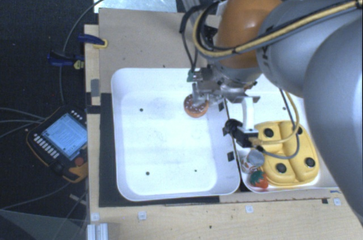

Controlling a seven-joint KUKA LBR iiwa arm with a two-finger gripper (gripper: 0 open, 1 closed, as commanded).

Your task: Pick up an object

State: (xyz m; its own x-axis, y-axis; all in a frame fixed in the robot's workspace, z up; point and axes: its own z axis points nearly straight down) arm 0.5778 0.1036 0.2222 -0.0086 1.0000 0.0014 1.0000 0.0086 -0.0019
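Gripper: the gripper (198, 98) hung over the left bin's upper right part, right above a small round brown object (195, 108); whether it gripped it could not be told.
Left bin (130, 137): held the brown object near its right wall.
Right bin (258, 188): held a yellow block with dark holes (286, 155) and small red and green bits (258, 178).
Open room: most of the left bin's floor lay bare.
Hidden: the arm (306, 46) covered much of the right bin.

No legible text, label, brand or number anywhere; the lit screen of the handheld controller (61, 137) left of the desk (142, 40) is too blurred to read.
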